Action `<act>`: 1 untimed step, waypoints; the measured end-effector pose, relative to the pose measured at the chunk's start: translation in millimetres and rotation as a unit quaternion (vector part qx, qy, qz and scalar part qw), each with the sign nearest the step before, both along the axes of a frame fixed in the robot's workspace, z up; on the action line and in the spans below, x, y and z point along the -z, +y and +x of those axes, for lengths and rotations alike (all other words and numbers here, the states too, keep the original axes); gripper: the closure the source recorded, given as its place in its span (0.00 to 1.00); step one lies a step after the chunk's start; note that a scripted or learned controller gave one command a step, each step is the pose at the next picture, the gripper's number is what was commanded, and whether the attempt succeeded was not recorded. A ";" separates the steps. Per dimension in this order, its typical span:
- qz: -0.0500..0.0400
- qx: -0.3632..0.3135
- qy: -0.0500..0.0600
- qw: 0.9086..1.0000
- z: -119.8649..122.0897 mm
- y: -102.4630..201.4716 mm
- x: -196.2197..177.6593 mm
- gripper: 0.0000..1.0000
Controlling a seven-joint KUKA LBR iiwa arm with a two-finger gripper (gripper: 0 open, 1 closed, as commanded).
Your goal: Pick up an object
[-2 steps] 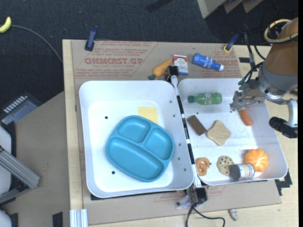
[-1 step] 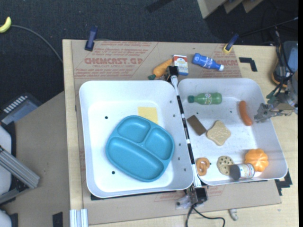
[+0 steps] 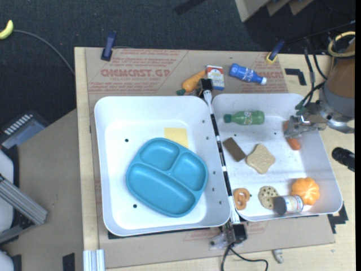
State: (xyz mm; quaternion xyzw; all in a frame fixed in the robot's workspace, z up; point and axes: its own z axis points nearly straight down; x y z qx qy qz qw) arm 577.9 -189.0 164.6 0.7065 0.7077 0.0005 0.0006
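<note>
2 white bins sit side by side on the bench, the left bin (image 3: 113, 129) holding a blue divided plate (image 3: 166, 176) and a yellow slice (image 3: 176, 135). The gripper (image 3: 297, 126) hangs at the right bin's (image 3: 321, 162) far edge, right above a small orange piece (image 3: 294, 143) that looks the likeliest target; whether its jaws are open or closed cannot be told. Near it lie a green bottle (image 3: 244, 117), a brown bar (image 3: 233, 149), a bread slice (image 3: 260, 158), a pretzel (image 3: 241, 197), a cookie (image 3: 267, 195), a small can (image 3: 287, 204) and an orange fruit (image 3: 306, 189). Risk: the piece is small and close to the bin wall, so the jaws may scrape the wall or close on nothing.
</note>
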 end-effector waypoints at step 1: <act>0.000 0.000 0.000 1.000 -0.6 24.7 -14.7 1.00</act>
